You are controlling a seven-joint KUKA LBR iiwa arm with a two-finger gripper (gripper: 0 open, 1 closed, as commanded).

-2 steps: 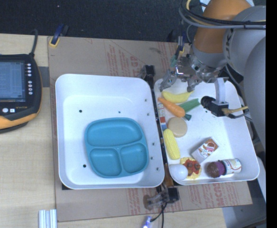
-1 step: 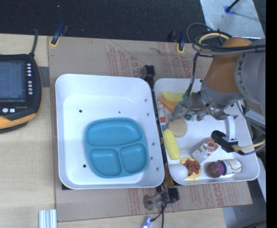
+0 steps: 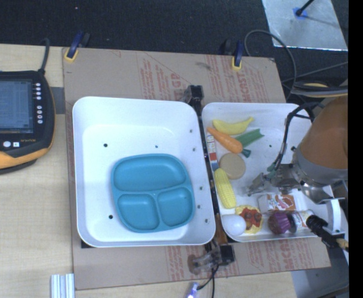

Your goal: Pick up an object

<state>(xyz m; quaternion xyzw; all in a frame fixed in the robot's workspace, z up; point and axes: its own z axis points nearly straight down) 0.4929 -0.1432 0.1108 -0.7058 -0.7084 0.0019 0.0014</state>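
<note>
Where toys crowd — arm [image 3: 323, 143] low, hand [image 3: 260, 183] splayed

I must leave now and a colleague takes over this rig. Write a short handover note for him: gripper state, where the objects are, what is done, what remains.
Gripper: low in the right white bin, near its middle; nothing visible between its fingers, open or shut cannot be told.
Right bin holds: yellow plastic banana, orange toy carrot, round beige disc, yellow corn cob, white egg, dark purple onion-like ball, plus small packets.
Left white bin: blue three-compartment plastic plate.
Done: arm has reached into the right bin.
Left: grasp one object and lift it.
</note>
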